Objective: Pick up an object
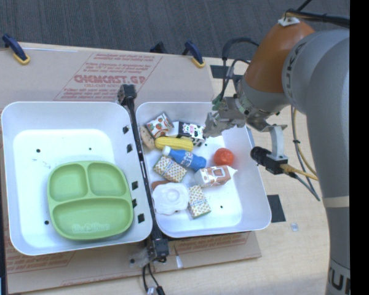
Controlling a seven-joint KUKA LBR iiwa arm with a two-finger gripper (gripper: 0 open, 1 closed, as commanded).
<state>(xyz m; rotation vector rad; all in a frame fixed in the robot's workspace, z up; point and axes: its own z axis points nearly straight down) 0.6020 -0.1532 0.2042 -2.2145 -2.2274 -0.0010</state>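
The light is even and quite bright, coming from above. The white bins (24, 165) look almost overexposed, with soft grey shadows along their inner walls. The arm (320, 72) shows a mild shine on its orange band. The picture is a little soft and grainy; small objects are not sharp.

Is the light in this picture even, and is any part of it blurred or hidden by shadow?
Camera view: soft, even light, no strong glare; faint shadows inside the white bins; the green plate and the toys look sharp; the gripper is dark and slightly blurred, so its fingers are hard to read.
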